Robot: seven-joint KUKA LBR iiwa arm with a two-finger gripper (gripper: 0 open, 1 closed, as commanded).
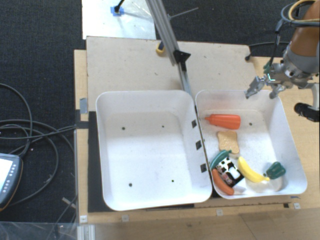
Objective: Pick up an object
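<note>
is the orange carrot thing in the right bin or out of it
In. The orange carrot lies on the floor of the right bin, near its far wall, beyond the toast slice.

text: none legible | labels: none | numbers: none | signs: none

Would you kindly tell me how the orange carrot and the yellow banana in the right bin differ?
The carrot is orange and straight, tapering to one end; the banana is yellow and curved. The carrot lies level across the bin's far part, apart from the other items; the banana lies slanted near the front, crowded among other toys. Both rest on the floor of the right bin.
</note>
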